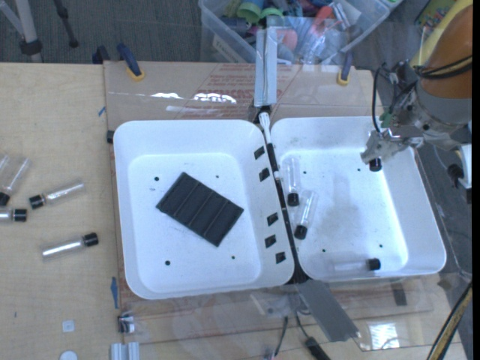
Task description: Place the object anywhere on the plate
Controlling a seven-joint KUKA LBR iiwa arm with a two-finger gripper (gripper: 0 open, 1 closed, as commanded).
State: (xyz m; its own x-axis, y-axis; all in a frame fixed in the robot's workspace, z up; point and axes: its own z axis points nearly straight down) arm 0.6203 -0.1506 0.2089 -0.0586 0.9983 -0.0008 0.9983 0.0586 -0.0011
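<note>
Camera view, looking down at a slant, takes in two shallow white bins side by side on the bench. One dark ribbed plate point(200, 208), rectangular and turned at an angle, lies flat near the middle of the left bin point(135, 276).

The right bin point(420, 235) holds clear vials with black caps. Three lie loose on its floor: two close to the divider, the upper one point(289, 180) just above and beside the lower one point(304, 217), and a third point(354, 264) lying crosswise near the bin's front edge. A fourth vial point(373, 156), black cap downward, hangs at the tip of the gripper point(377, 151), above the bin's upper right part, well apart from the plate. The gripper's tip looks closed about this vial, though the detail is small and how wide the jaws stand cannot be told exactly.

One grey arm point(442, 103) with an orange band reaches in from the right.

On the wooden bench point(52, 111) left of the bins lie more vials: two with black caps point(57, 194) point(70, 245) are plain to see, and others sit partly cut off at the left edge. Behind the bins stands one clear tub point(300, 17) full of coloured odds and ends. Two clamps, one blue-handled point(129, 61) and one yellow-tipped point(343, 76), sit at the back edge of the board under the bins.
</note>
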